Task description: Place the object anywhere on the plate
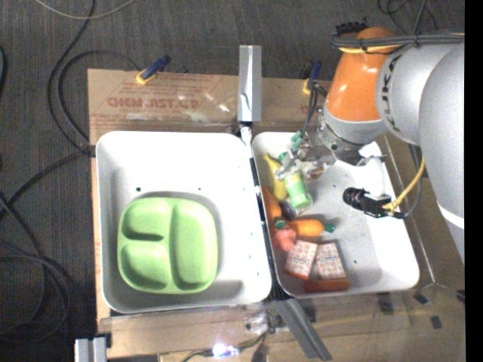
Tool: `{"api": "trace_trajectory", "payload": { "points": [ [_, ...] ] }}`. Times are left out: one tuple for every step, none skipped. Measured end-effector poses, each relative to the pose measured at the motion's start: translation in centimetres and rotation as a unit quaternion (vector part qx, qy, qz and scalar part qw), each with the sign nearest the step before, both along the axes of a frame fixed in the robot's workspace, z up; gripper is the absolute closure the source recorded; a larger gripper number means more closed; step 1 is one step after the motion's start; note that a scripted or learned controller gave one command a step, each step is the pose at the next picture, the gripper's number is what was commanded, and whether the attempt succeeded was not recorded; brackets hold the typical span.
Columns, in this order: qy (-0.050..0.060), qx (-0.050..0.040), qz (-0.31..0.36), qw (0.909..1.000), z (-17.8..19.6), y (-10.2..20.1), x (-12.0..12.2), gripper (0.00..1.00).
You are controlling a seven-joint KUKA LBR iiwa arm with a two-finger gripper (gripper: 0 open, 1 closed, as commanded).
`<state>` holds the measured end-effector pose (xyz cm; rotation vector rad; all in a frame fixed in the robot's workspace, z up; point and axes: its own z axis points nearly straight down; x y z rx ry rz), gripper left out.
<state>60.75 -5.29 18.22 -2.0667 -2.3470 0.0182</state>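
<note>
Apparently gripper [302, 164] over green bottle [297, 192], right bin [392, 266]

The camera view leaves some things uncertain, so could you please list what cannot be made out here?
- Gripper: its fingers merge with the toy pile under it, so their state and any hold are unreadable.
- Green bottle: its top is covered by the gripper.
- Two small boxes: print too small to read.
- Toys along the right bin's left wall overlap; the pieces are hard to separate.

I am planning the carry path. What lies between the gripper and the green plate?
In the camera view, between the gripper and the green plate lie the two bins' adjoining walls and bare white floor of the left bin.
</note>
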Motion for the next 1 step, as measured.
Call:
{"api": "trace_trajectory", "payload": {
  "points": [
    [-0.005, 0.0004, 0.086, 0.9963, -0.33, 5.08, -1.84, 1.00]
  ]
}}
